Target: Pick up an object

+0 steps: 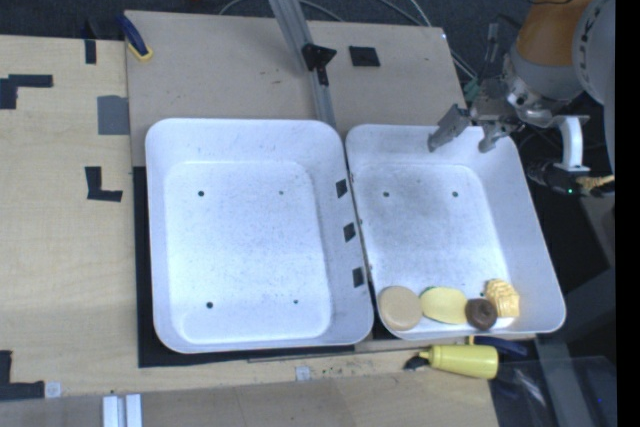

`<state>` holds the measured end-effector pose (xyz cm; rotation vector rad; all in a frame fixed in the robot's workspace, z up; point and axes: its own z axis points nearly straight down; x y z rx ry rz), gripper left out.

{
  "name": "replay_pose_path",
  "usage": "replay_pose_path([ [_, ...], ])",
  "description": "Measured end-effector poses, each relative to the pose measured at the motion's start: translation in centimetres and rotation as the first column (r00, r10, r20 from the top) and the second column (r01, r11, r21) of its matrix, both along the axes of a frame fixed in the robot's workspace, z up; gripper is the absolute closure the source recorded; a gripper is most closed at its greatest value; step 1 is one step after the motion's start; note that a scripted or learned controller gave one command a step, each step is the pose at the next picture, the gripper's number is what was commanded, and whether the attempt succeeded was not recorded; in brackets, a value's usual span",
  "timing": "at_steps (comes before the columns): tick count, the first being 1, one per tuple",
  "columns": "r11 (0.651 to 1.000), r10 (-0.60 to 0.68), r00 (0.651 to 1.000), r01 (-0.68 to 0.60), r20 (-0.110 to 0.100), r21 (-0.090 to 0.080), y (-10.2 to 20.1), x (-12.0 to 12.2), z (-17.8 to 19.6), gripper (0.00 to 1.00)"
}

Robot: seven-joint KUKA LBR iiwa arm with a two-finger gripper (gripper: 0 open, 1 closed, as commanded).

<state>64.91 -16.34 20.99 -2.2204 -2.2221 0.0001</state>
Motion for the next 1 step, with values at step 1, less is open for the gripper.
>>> replay_pose_path([
  [1,1.0,0.001,1.0,-0.001,-0.004,0.001,2.3,-0.9,-4.81,0.0],
])
